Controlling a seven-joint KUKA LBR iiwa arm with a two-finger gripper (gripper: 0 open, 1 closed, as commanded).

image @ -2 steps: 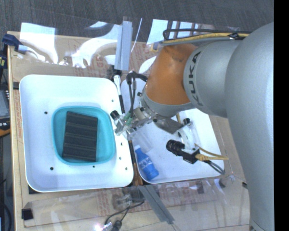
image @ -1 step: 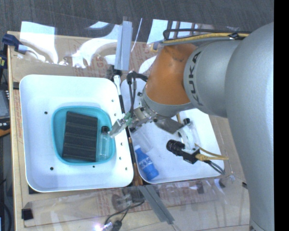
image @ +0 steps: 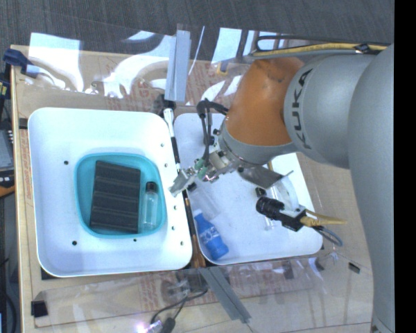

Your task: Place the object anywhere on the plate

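The gripper (image: 184, 181) is seen over the inner rim of the shallow white left bin (image: 45, 141), its opening not to be made out, while a black ribbed block (image: 116, 196) and a small clear plastic bottle (image: 150, 205) are laid on the teal plate (image: 84, 172), so placement is judged done.

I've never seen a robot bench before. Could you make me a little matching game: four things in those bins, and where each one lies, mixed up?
Things:
1. plate
2. block
3. clear bottle
4. blue bottle

Places:
A. in the right bin
B. on the plate, over its middle
C. on the floor of the left bin
D. on the plate, by its right rim as the camera sees it

Pairs: 1-C, 2-B, 3-D, 4-A
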